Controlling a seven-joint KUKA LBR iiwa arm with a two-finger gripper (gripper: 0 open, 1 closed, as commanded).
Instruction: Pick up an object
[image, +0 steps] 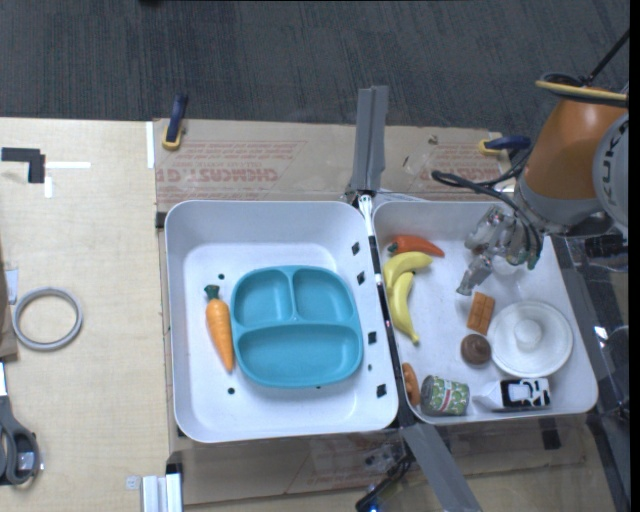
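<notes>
Hovering end effector (482, 268) above right bin (440, 228), bananas (401, 288) beside

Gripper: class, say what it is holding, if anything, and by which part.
Nothing. The gripper hangs open above the right bin, with no object between its fingers.

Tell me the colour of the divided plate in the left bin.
Light blue; the divided plate shows best in the camera view.

Glossy white plastic bins (190, 300); smooth matt blue plastic tray (297, 327).
</notes>
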